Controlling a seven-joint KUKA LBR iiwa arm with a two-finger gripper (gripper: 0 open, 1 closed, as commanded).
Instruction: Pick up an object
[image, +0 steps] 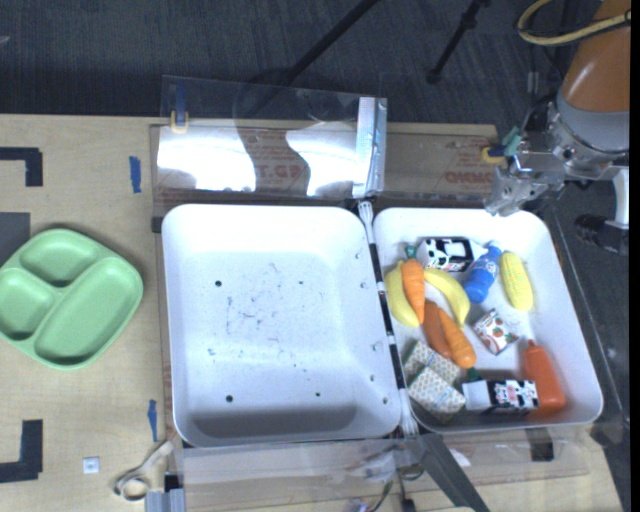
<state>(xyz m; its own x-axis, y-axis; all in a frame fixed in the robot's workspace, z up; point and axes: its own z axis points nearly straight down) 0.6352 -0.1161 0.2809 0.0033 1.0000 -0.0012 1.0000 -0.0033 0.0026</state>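
Note:
The right white bin (570, 300) holds a crowd of toy food: a yellow banana (447, 292), two orange carrots (447, 333), a yellow corn cob (516, 279), a blue bottle (482, 274), a black-and-white cow-print carton (446, 252), a small red-and-white carton (494, 331), an orange bottle (542, 376), another cow-print carton (511, 396) and patterned wedges (432, 380). My gripper (503, 200) hangs above the bin's far right corner, beside the rim, with nothing seen between its fingers.
The left white bin (270, 310) lies next to the right one. A green divided plate (66, 296) rests on the wooden bench at the far left. A clear plastic sheet (270, 145) stands behind the bins.

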